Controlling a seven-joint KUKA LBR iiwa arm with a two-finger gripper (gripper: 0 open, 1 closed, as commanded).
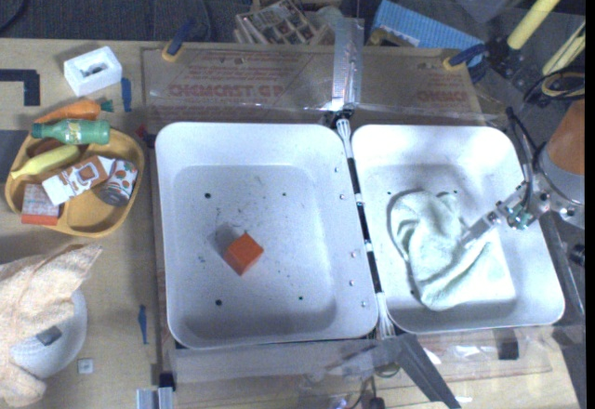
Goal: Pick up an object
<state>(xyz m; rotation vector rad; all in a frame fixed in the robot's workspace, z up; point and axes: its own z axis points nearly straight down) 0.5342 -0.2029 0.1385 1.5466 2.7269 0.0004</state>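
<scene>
Two white bins on the worktop (74, 54). The right bin (535, 305) has the jaws (479, 226) low inside it, tips on the crumpled pale cloth (437, 249), which spreads away from them toward the divider. I cannot tell whether they are spread or pinching fabric. Far across, in the left bin (186, 165), sits an orange block (245, 253), untouched. I judge this the grasp attempt on the cloth. Next: confirm a pinch, then lift straight and watch whether fabric follows.
</scene>
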